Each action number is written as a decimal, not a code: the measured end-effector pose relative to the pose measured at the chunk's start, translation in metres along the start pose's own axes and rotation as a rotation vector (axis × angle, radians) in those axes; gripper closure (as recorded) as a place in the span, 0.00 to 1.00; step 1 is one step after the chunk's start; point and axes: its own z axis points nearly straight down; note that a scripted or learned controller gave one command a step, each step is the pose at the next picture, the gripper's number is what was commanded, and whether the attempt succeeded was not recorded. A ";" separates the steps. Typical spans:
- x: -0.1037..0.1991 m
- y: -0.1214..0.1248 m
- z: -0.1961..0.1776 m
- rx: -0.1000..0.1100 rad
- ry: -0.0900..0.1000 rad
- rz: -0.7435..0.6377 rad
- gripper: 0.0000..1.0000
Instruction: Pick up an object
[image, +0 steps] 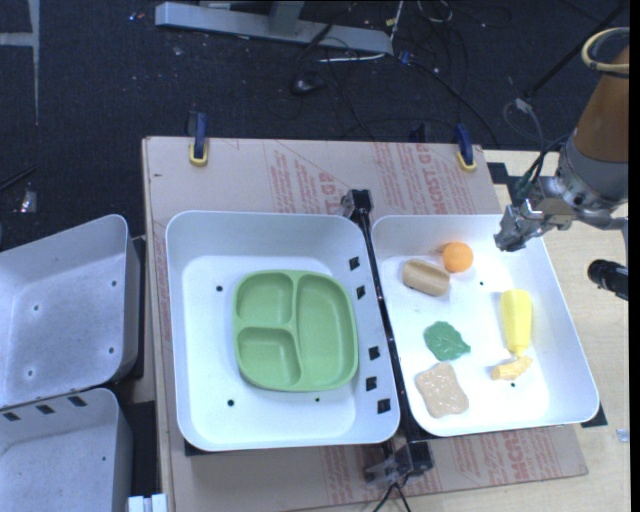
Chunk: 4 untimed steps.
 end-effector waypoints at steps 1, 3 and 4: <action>0.048 -0.007 0.013 0.009 0.004 -0.002 1.00; 0.152 -0.011 0.021 0.010 0.004 -0.003 1.00; 0.207 -0.013 0.031 0.010 0.004 -0.004 1.00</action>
